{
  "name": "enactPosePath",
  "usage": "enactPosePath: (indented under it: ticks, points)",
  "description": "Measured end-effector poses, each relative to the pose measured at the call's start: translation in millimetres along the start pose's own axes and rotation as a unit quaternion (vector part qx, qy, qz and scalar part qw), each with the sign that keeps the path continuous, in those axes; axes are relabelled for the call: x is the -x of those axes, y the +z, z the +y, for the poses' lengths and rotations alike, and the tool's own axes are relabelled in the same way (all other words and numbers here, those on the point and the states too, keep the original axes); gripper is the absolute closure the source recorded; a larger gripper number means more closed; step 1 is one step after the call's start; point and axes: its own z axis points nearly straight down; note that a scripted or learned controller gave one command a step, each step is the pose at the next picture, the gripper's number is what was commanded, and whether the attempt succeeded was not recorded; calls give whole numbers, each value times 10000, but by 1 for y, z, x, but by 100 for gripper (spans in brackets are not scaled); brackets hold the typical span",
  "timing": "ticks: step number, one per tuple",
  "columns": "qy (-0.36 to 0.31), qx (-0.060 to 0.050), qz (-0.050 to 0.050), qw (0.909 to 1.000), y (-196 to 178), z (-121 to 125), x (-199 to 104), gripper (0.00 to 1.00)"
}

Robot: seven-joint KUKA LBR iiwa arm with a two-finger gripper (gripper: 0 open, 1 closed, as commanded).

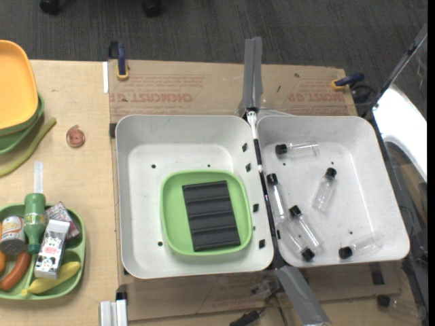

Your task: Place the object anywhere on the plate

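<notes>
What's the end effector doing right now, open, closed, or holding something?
End effector: cannot be told.
The black ribbed block lies on the green plate.

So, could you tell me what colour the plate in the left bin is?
Green plate, seen in the camera view.

A light wooden tabletop (81,175) is carrying two shallow white plastic bins (136,182) at centre, lying on flattened brown cardboard (177,90).
</notes>
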Motion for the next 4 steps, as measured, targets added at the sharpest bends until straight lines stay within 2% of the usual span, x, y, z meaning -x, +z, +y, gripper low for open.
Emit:
enactPosePath:
  ticks: [1,4]
  points:
    - [572,-1,-3,9984,0,0,0,0]
    - [713,-3,-4,9975,0,0,0,0]
